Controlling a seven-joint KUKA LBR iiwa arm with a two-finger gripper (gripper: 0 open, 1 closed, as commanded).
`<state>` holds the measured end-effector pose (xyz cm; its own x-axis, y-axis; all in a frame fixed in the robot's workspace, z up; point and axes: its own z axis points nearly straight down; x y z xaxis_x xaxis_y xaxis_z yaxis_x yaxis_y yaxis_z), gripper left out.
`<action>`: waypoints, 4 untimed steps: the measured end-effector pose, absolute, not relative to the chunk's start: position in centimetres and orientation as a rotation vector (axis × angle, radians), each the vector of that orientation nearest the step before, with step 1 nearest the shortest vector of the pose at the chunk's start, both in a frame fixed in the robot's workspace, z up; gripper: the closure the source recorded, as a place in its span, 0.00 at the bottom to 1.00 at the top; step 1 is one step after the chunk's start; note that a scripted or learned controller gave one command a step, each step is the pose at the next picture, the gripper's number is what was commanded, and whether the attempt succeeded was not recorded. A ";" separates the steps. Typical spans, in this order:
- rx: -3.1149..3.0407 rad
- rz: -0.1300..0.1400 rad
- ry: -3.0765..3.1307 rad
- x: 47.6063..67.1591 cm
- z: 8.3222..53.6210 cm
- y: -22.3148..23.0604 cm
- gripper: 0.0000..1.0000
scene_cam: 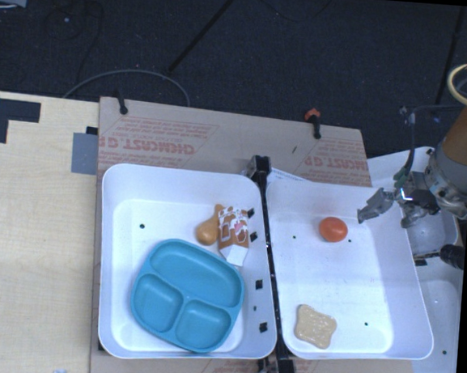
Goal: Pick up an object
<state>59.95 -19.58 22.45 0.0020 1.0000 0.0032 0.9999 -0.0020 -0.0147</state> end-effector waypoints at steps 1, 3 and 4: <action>-2.219 0.002 -2.220 60.2 23.2 -19.6 0.00; -2.218 0.005 -2.216 60.1 14.5 -19.4 0.00; -2.219 0.005 -2.216 60.0 9.2 -19.2 0.00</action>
<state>60.04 -19.23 9.23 0.0016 1.0000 0.0018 1.0000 -0.0016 -0.0060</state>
